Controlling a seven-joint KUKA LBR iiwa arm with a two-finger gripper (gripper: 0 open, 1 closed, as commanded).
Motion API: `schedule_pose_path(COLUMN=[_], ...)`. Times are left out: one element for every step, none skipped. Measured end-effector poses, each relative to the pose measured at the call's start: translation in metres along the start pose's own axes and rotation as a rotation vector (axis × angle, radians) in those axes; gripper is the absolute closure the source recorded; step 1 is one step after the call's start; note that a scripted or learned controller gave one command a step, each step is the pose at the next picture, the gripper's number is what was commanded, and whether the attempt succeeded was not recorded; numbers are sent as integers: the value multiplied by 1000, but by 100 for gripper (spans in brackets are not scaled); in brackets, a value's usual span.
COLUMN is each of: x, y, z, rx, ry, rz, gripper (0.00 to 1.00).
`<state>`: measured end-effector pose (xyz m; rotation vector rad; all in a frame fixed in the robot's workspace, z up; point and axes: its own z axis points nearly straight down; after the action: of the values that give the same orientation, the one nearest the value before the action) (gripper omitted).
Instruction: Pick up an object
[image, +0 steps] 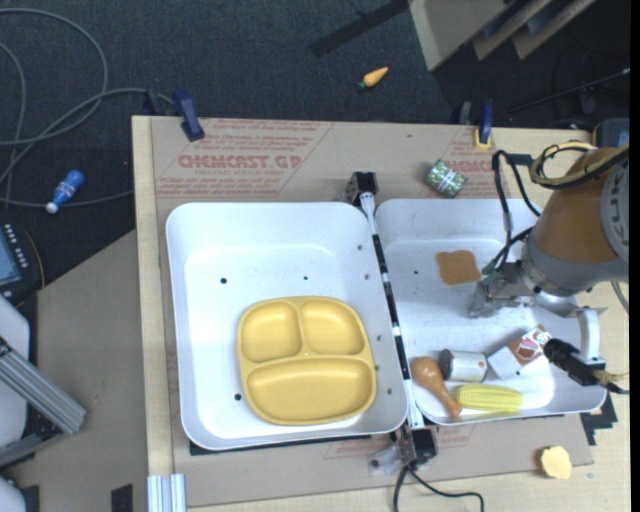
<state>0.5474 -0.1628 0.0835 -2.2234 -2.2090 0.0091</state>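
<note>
Near front edge, yellow divided tray (305, 358) in left bin (200, 240). Right bin (420, 230): corn cob (488, 399), brown drumstick (435, 378), silver can (464, 365), tan slice (458, 266). Tool (492, 295) low beside slice, grip state unclear.

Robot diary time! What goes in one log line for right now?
phase: reaching | gripper: low in right bin, nothing seen held | nearest: brown flat piece | untouched: corn cob, yellow divided plate in left bin
</note>
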Motion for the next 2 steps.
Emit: schedule_pose_path(x=[27, 25], y=[56, 52], z=[-116, -108], rx=[-24, -10], ry=[-4, -2], rz=[-12, -7], gripper=[100, 0])
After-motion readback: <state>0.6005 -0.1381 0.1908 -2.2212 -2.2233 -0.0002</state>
